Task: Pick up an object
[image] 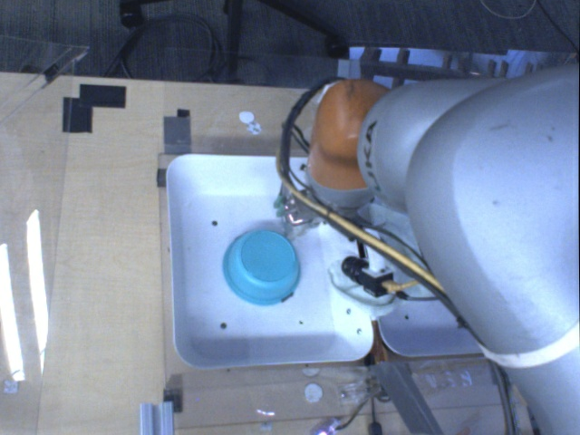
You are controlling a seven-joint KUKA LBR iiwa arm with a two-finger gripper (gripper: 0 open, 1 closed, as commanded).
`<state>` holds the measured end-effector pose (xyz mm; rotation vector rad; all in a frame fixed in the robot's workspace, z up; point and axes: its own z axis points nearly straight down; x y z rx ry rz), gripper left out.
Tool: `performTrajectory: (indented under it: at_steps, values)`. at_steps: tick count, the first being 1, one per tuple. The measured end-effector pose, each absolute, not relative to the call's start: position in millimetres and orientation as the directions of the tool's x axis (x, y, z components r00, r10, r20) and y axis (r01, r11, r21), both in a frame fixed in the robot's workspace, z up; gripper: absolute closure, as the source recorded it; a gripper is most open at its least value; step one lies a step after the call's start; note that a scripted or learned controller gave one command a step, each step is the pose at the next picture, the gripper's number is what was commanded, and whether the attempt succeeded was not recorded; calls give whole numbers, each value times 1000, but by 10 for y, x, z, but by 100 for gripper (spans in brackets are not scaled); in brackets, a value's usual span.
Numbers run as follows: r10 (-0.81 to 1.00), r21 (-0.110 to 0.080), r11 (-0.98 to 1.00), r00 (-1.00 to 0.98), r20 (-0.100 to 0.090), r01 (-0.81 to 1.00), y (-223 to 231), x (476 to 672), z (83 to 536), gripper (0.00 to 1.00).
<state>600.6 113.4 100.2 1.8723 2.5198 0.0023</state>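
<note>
Down at the near edge, the pale wooden counter (100, 270) shows a few small round white marks and some metal fittings just below the bins. A clear sheet lies over the counter's left part, catching bright streaks of light.

Moving up, here's the left white bin (204, 333), shallow, with rounded corners and small dark holes dotted across its floor. Sitting in it, a little right of the middle, is the blue bowl (262, 266), round, resting flat on the bin floor with its shadow falling just beneath it. Nothing is touching it from the left or from below.

To the right, the second white bin (426, 341) peeks out under the arm, just a sliver of its near-left corner.

Now the arm (480, 207): a big grey body sweeping in from the right, covering most of that side. Black and yellow cables loop along its underside, with a small black connector hanging over the bin's right edge.

Further up, the orange band (340, 139) curves above the wrist. Below it the tool (292, 214) points down into the left bin, just above and right of the bowl's rim, very near it. Its tips are small and glinting; whether they're spread or closed, I cannot tell.

Beyond the counter, dark carpet and the black legs of a stand (236, 7).
</note>
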Motion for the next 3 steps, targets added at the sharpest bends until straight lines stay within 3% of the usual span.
performTrajectory:
  at_steps: [1, 2, 3]
  values:
    - [983, 4, 186, -186, 0, 983, 1101, 5876, 1852, 100]
    - [999, 2, 51, -51, -1, 999, 268, 6241, 1841, 100]
    - [975, 2, 222, -222, 0, 975, 27, 5732, 1840, 100]
